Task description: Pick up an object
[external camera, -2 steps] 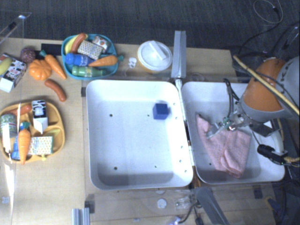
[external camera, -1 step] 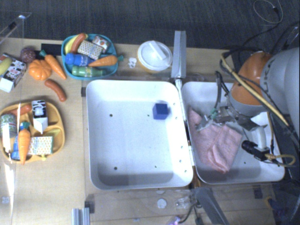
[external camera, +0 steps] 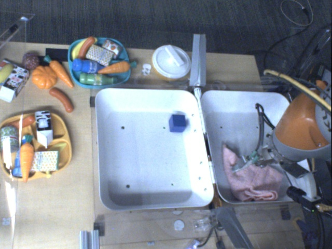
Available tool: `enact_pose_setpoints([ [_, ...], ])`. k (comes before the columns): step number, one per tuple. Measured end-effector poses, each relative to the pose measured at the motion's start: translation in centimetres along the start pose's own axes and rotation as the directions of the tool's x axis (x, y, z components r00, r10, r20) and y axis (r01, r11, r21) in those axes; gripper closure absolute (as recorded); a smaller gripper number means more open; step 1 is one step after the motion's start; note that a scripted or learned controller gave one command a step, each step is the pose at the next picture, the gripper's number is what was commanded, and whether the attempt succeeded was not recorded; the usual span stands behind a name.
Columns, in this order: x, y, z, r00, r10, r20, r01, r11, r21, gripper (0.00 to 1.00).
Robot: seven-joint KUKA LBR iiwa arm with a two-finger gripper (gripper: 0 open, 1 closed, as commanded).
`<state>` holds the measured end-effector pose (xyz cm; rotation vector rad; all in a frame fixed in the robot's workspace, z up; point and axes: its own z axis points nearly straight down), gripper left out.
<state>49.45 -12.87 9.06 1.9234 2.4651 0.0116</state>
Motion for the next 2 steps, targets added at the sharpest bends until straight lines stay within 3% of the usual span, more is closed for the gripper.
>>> enact_pose_setpoints([
  [1,2.4,6.6,0.1,0.996,0.088,-0.002,-0.088,0.996,-0.002,0.0],
  [2,1.5,11.1,0.3,0.993,0.116,-0.002,-0.116,0.993,0.003,0.0],
])
